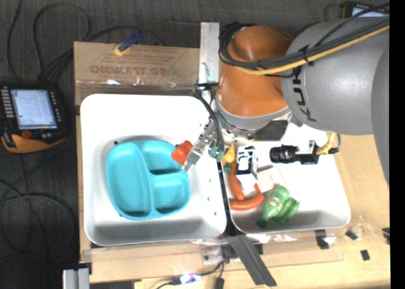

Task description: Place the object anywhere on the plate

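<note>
Left bin (95, 155): blue plate (147, 180) fills its centre; bare white floor open at frame's upper left and along the near edge. Right bin (338, 209): arm (304, 85) overhangs upper half; green toy (278, 205) and orange pieces (240, 200) crowd lower left corner.

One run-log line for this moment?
gripper: over left bin | orange object: at fingertips, beside blue plate edge | placed: not yet
</note>
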Available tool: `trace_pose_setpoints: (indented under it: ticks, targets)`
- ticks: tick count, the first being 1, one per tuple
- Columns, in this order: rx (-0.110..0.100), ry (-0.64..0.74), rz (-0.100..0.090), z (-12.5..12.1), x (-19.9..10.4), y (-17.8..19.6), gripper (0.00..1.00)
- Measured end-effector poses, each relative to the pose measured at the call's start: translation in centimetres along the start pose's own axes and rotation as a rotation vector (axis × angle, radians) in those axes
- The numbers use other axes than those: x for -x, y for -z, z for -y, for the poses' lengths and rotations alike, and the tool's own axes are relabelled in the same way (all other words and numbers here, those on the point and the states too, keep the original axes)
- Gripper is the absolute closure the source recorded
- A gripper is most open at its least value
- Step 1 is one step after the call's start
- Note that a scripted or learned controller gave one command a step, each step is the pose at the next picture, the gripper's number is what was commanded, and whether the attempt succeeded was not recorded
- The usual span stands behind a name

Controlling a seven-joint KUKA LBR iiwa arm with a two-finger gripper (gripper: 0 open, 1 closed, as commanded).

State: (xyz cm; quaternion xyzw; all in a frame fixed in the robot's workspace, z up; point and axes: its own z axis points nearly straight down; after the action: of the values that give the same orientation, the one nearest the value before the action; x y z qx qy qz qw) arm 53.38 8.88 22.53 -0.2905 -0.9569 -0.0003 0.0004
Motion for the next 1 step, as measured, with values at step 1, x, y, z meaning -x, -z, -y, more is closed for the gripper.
trace_pose_setpoints:
  ticks: [1]
  targets:
    - [0.000, 0.000, 0.000, 0.00, 0.01, 0.00, 0.00]
